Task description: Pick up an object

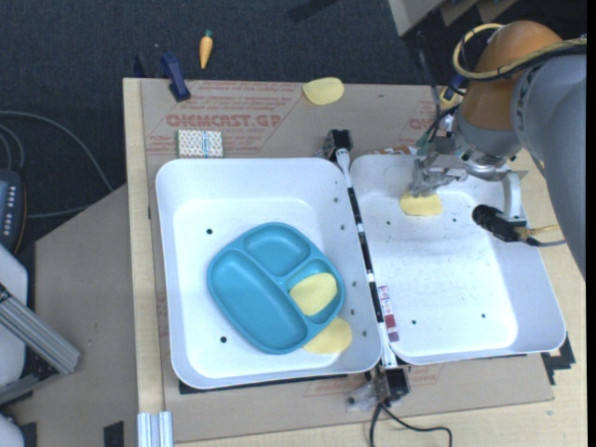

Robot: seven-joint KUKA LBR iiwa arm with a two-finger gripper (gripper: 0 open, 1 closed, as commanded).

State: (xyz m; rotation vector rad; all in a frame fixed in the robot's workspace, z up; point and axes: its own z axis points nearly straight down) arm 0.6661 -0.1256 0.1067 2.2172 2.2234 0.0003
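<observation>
Two white bins (186, 250) sit on a cardboard-covered bench (251, 110); the tool's (426, 182) grip state is unclear.

The blue tray (267, 287) is filling the left bin's (186, 203) middle; the right bin's (521, 296) floor is lying open toward the table's near edge.

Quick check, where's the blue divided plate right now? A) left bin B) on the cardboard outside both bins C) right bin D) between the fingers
A: the blue divided plate lies flat on the floor of the left bin, with a yellow piece in one of its compartments.
</observation>
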